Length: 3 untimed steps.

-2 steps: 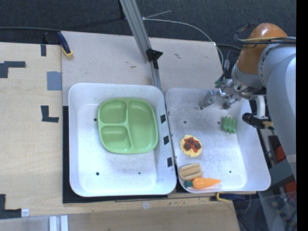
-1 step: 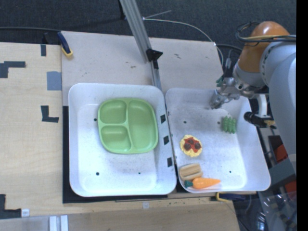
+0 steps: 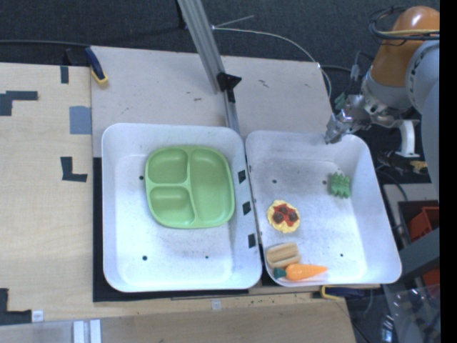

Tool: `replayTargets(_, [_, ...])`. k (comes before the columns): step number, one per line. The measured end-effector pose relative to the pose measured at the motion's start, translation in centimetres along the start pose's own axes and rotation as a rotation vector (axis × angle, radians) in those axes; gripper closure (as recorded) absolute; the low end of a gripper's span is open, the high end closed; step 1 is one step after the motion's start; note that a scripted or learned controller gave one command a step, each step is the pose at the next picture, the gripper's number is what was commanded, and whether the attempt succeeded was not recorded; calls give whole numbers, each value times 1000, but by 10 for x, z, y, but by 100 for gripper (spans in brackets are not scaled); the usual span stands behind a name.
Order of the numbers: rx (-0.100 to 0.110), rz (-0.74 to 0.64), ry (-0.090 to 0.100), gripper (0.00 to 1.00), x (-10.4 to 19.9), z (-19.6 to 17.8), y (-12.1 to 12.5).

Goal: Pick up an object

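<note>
Glossy green plastic tray (image 3: 190, 186), scuffed white bins (image 3: 114, 191)

The light green three-compartment plastic plate (image 3: 190, 186) is lying in the shallow white left-hand bin (image 3: 114, 213), toward its back. In the shallow white right-hand bin (image 3: 371, 213), a small green knobbly toy (image 3: 340, 185) is sitting near the right wall, a round yellow toy pizza (image 3: 284, 216) is lying left of centre, and what may be a tan bread stick (image 3: 281, 253) is resting just behind an orange toy carrot (image 3: 305, 271) at the front-left corner.
</note>
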State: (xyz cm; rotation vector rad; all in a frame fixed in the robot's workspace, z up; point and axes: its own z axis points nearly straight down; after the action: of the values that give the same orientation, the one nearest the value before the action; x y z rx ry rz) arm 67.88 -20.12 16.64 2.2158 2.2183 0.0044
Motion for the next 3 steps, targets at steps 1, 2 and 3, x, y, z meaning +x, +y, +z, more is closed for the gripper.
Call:
replayTargets(1, [1, 0, 1, 100, 0, -64, -2])
replayTargets(2, [2, 0, 1, 100, 0, -110, -1])
replayTargets(3, [9, -4, 4, 100, 57, -95, -11])
